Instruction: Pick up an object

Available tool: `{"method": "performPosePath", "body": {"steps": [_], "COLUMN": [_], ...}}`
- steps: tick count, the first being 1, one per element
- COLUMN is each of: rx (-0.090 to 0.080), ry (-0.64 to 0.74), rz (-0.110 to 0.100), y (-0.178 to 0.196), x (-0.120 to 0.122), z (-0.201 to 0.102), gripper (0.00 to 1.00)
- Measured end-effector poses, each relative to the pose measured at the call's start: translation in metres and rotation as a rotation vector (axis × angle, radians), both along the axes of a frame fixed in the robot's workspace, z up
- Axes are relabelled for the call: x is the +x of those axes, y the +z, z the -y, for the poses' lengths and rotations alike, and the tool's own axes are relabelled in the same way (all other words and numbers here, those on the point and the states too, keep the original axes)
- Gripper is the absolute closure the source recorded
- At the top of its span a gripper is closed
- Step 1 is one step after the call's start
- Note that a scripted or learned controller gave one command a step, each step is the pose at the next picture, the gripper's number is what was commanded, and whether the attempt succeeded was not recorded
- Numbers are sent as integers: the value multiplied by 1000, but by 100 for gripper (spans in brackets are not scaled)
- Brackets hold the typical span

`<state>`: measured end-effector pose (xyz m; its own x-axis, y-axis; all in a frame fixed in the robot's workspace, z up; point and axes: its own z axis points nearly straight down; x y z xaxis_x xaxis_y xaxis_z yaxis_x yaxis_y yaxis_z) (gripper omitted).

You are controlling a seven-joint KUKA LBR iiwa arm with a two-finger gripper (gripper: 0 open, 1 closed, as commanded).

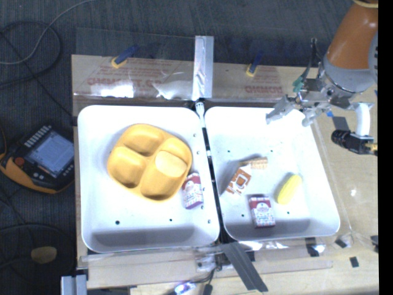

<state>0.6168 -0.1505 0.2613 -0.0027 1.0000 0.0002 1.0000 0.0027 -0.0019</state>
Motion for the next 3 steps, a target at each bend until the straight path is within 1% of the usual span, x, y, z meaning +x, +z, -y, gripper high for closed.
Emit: {"method": "performPosePath", "body": {"steps": [1,2,3], "rx": [1,1,-8], "ry": [43,-36,183], "rz": [-1,0,18], "y": [-112,-90,-170], "x": [-89,-133,-71], "z": [-4,28,39], "gripper": [0,0,0]}}
